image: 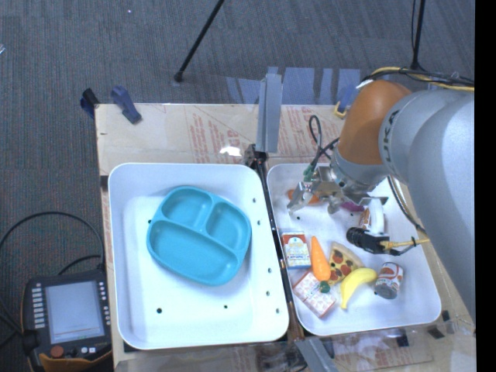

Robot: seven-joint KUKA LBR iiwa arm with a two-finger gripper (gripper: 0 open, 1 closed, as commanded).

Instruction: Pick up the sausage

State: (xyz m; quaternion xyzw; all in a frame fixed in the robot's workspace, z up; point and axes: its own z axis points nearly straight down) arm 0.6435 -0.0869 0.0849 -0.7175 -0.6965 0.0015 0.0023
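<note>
The sausage (312, 198) shows as a small orange-brown piece at the back of the right bin (422, 304). My gripper (315, 201) is low over it, reaching in from the right. Its two fingers stand apart, one on each side of the sausage, so the gripper is open. The wrist hides most of the sausage, and I cannot tell whether the fingers touch it.
In the right bin lie a carrot (319, 258), a pizza slice (342, 263), a banana (355, 284), a small can (389, 279), two small cartons (295, 249) (314, 294) and a purple item (353, 205) under the wrist. A blue divided plate (200, 235) sits in the left bin (124, 285).
</note>
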